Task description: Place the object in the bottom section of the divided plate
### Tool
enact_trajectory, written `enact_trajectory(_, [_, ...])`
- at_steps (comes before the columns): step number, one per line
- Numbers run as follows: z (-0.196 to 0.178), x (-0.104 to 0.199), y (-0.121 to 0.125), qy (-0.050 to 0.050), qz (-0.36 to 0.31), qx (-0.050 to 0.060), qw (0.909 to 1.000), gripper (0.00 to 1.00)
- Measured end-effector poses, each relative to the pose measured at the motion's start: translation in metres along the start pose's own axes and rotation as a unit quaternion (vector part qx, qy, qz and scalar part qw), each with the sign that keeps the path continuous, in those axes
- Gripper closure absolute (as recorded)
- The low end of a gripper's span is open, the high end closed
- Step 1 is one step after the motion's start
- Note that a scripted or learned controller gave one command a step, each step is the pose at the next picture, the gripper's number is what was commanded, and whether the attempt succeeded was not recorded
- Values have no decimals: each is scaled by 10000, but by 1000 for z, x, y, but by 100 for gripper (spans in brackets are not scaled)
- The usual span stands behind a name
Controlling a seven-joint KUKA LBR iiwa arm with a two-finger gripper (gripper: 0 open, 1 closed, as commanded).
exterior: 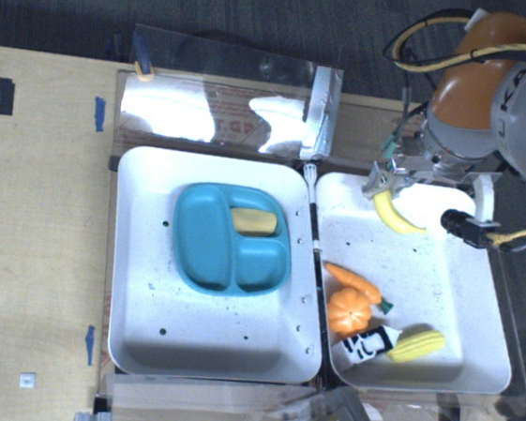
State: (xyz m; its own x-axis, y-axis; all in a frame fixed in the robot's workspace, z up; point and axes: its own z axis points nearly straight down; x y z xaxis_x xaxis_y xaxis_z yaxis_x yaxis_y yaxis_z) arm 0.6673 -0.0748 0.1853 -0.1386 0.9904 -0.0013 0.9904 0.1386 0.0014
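Note:
A blue divided plate (212,242) lies in the left bin (134,266). A yellow block (253,222) rests in its upper right section; the lower right section (259,266) and the large left section hold nothing. My gripper (383,178) hangs over the far left corner of the right bin (478,314). A yellow banana (396,216) lies directly below it, its near end touching or almost touching the gripper. Whether the banana is gripped cannot be made out.
In the right bin's near left part lie a carrot (353,280), an orange fruit (349,311), a yellow corn cob (416,345) and a black-and-white tag (367,343). A shiny metal sheet (220,106) stands behind the left bin. Cables loop above the arm.

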Motion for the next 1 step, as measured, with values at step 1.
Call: enact_trajectory(1, [0,92,-31,22,762,22,9971,100])
